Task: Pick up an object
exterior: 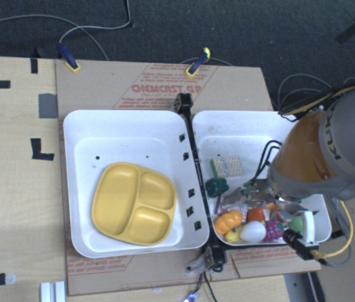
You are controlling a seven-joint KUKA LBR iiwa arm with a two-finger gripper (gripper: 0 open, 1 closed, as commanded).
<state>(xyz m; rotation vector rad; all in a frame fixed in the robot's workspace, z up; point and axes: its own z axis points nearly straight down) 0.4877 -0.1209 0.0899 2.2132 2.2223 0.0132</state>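
The right bin (240, 128) holds a heap of small toy items near its front: an orange piece (229, 219), a white egg-shaped piece (252, 231), a red piece (256, 214), a purple piece (273, 228) and a green one (296, 223). A dark green item (216, 185) and a pale speckled sponge-like block (227, 166) lie further back. My gripper (266, 201) hangs low over the heap, just behind the red and white pieces. The arm's wrist covers much of it.
The left bin (83, 131) holds a yellow three-compartment plate (134, 202). A black divider clip strip (193, 168) runs between the bins. Cables trail across the dark floor behind the bench, and clamps (197, 63) pin the cardboard sheet.
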